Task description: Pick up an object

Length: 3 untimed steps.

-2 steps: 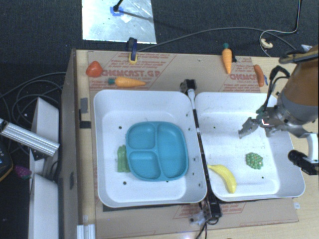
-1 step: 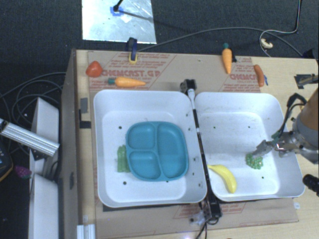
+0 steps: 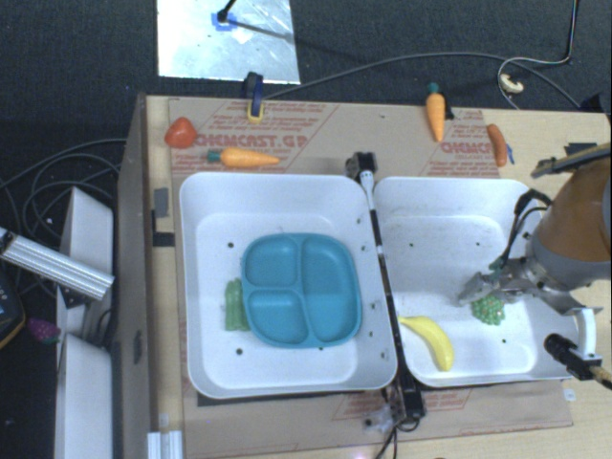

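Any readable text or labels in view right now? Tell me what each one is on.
"CHEMCAST GP": red print on the brown board behind the left bin.
Red print on the same board near the right carrot: partly hidden, too blurred to read.
Nothing else readable.

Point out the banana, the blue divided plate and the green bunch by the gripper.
banana point(image 3: 429, 338): camera view, middle of its curve.
blue divided plate point(image 3: 301, 289): camera view, central ridge.
green bunch point(image 3: 491, 310): camera view, its middle.

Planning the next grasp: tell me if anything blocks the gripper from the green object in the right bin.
Nothing visible does. The gripper sits right at the green object in the right bin; the banana lies apart, nearer the front wall.
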Each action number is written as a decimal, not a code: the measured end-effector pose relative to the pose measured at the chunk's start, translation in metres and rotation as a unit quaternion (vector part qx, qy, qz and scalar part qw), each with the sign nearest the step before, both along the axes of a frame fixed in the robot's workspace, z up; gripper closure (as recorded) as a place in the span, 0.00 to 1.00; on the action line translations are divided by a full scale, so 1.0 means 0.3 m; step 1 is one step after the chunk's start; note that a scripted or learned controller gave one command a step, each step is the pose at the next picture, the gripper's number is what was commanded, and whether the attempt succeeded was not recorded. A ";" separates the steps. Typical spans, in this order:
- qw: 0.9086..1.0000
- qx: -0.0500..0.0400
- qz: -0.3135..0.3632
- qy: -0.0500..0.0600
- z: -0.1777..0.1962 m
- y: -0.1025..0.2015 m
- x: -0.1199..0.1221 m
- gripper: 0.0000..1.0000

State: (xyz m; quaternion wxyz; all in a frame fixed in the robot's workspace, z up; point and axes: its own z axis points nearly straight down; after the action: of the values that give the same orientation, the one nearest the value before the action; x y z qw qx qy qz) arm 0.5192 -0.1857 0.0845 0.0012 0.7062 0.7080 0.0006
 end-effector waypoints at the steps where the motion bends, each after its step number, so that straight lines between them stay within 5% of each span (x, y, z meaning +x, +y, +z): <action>1: 1.000 0.000 0.001 -0.002 0.037 -0.001 0.004 1.00; 2: 1.000 0.001 0.001 -0.001 0.332 0.301 0.240 1.00; 3: 1.000 0.000 0.000 0.000 0.329 0.296 0.237 0.00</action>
State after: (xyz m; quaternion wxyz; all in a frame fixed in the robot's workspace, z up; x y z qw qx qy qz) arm 0.5902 -0.0968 0.1831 0.0009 0.7060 0.7082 0.0007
